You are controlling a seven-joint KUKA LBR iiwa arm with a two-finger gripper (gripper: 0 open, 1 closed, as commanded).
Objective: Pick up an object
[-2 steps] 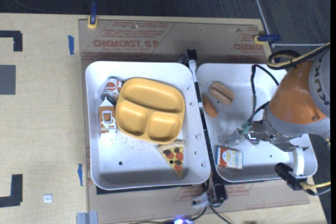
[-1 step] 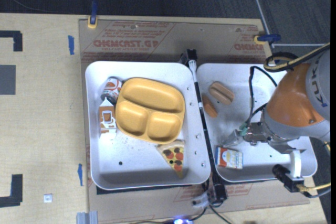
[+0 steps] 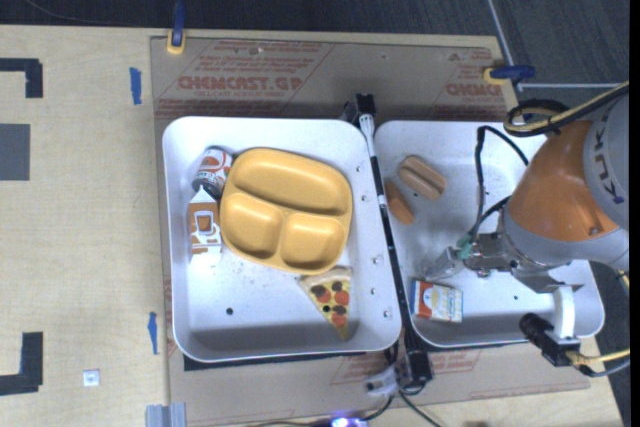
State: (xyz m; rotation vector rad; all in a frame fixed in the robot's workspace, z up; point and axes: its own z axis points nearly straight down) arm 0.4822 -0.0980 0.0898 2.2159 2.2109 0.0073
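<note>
My gripper [image 3: 452, 262] hangs low over the right bin [image 3: 500, 140], reaching in from the right below the arm's orange band [image 3: 565, 195]. Just below its tip, a small white and orange carton [image 3: 438, 301] lies flat on the bin floor near the front wall. At the bin's back left lies a hot dog toy [image 3: 421, 178], with a brown piece [image 3: 399, 207] beside it. From this angle I cannot tell whether the gripper touches the carton.
The left bin [image 3: 190, 315] holds a yellow divided plate [image 3: 285, 209], a can [image 3: 211, 172] at its back left, an orange and white box [image 3: 203, 226] and a pizza slice toy [image 3: 332, 296]. A black ridge [image 3: 378, 205] separates the bins. Cables [image 3: 540, 118] loop behind the arm.
</note>
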